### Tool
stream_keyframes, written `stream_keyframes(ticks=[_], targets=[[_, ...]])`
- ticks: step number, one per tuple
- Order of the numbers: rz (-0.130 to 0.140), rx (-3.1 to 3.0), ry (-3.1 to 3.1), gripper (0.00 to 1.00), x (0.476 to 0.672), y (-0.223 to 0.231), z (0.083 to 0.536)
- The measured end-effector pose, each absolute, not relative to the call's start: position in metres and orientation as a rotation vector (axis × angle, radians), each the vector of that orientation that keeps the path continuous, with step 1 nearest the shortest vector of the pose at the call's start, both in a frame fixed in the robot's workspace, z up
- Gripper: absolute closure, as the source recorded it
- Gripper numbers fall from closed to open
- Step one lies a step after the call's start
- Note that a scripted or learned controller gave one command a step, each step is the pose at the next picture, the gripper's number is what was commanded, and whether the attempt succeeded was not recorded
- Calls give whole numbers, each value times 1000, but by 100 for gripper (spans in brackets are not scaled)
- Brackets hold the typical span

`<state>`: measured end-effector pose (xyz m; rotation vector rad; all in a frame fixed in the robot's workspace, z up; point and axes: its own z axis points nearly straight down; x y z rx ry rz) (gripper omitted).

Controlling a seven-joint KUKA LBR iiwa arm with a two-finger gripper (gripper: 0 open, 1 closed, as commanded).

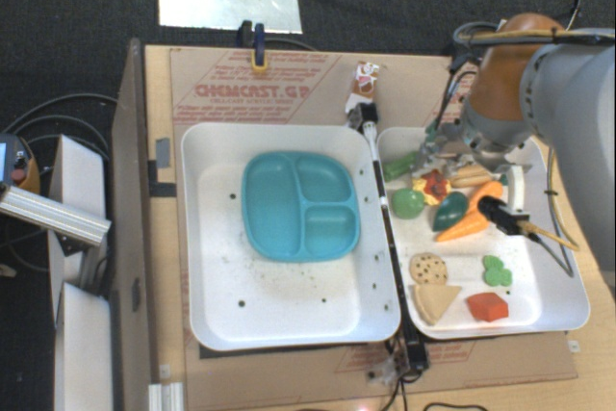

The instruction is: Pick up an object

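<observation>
Teal tray in left bin, toy food in right bin

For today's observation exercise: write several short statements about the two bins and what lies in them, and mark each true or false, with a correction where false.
1. The teal divided plate lies in the left bin. True.
2. The red block sits on the teal divided plate. False: it lies in the right bin, near its front.
3. The cookie lies in the right bin. True.
4. The gripper hangs above the left bin. False: it is over the rear of the right bin.
5. The carrot lies outside both bins. False: it lies in the right bin.
</observation>
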<state>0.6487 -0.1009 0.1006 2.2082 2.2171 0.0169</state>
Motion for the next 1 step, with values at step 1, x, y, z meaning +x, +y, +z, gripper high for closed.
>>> stream_keyframes(ticks=[1], targets=[[14,2205,2228,100,657,-47,191]])
